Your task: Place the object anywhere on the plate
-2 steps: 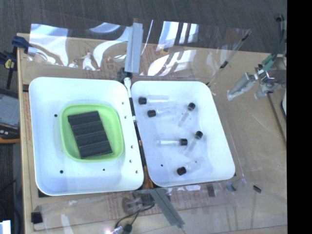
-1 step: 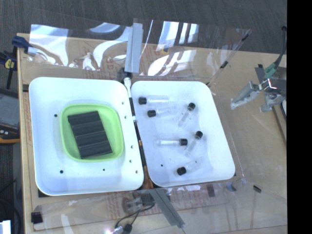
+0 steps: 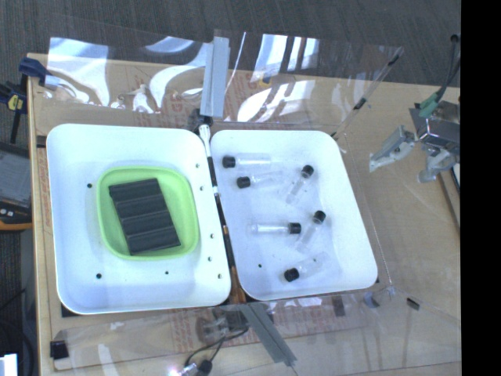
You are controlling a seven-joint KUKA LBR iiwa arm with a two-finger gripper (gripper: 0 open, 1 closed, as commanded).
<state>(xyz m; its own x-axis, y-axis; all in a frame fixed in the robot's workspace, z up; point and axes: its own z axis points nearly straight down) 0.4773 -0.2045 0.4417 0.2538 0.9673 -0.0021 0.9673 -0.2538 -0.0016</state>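
The grey two-finger gripper (image 3: 401, 149) sits at the right edge, partly cut off; whether it is spread or pressed together I cannot tell. The left shallow white bin (image 3: 70, 210) holds a square lime-green plate (image 3: 182, 198) bearing a ribbed black slab (image 3: 143, 215). Six clear black-capped plastic vials (image 3: 275, 229) lie scattered in the right shallow white bin (image 3: 352, 241), faint and hard to outline.

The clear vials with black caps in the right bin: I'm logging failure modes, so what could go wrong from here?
1. The clear plastic vials with black caps lie scattered, some close together, so a grasp may miss or nudge a neighbour.
2. The dark ribbed block covers most of the green square plate, leaving little free space; a vial could roll off.
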